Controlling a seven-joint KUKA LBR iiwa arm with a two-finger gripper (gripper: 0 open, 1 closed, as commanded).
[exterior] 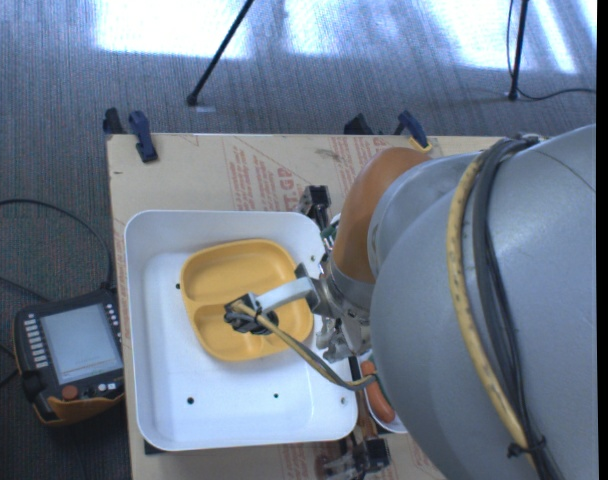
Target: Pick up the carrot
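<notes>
carrot (381,400): right bin (389,426) rim, under arm (484,298) | plate (219,268): left bin (234,408), far side

the arm (524,298) is a broad, rounded casing in smooth pale grey with a soft sheen. an orange band (369,213) wraps it above the wrist, domed and glossy. next to the band sits a collar (346,290) of silver-grey metal. a thick yellow cable (462,298) runs lengthwise over the grey shell in a long curve, with thin black cables (490,268) close beside it. the gripper (336,340) is a cluster of small grey and dark metal parts, too crowded to make out in detail.
</notes>
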